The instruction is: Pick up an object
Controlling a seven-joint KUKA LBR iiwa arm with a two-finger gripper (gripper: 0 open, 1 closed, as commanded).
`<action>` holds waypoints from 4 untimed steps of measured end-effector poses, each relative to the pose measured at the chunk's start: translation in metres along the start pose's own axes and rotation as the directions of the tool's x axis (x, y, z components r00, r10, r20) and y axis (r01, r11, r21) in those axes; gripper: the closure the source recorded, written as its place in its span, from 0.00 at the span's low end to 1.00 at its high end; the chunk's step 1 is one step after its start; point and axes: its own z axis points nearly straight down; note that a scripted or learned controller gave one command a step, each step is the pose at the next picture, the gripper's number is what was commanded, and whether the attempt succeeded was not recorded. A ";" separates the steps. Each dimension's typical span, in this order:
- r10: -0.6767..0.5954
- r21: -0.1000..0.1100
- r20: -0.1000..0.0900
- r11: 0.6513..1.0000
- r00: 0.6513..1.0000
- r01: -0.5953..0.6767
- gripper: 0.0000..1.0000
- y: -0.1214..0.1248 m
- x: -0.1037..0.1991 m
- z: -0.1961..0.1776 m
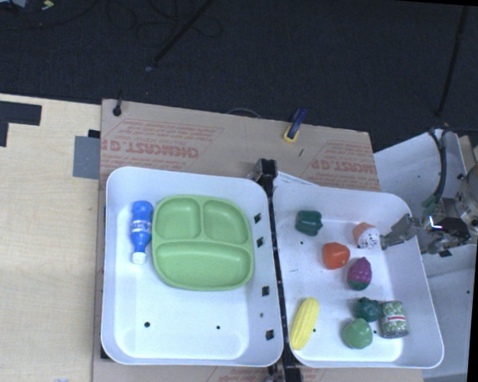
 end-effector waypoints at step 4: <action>-0.001 0.003 -0.001 1.000 1.000 0.001 0.00 0.008 0.009 0.164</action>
